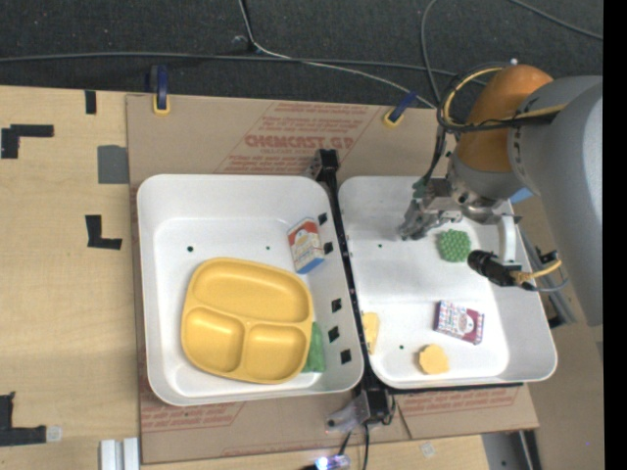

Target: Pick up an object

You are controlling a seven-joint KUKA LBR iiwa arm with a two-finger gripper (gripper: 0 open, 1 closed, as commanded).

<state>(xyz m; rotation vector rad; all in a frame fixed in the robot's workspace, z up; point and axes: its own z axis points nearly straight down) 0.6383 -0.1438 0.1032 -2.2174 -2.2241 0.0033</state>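
Table: brown board under a dark backdrop carries two shallow white bins side by side; I watch from above at a slant.
Left bin (162,213): holds a yellow divided tray (245,318), a small red-and-white carton (307,245) near the divider, and a green thing (315,349) wedged against the tray's right edge.
Right bin (392,204): holds a green knobbly ball (453,245), a purple patterned packet (458,321), an orange piece (433,359) near the front wall, and a yellow piece (370,329) at the left wall.
Arm: comes in from the right, orange band high over the back of the right bin.
End effector (419,221): low over the rear of the right bin, just left of the green ball; nothing sits between its fingers that I can see, and whether they are spread or closed I cannot tell.
Step in hand: I judge this as the approach, with no grasp made yet.
Likely target: the green ball, being nearest.
Next move calls for: shifting toward the ball, centring over it, then descending and closing.
Risk: a round ball may roll off.
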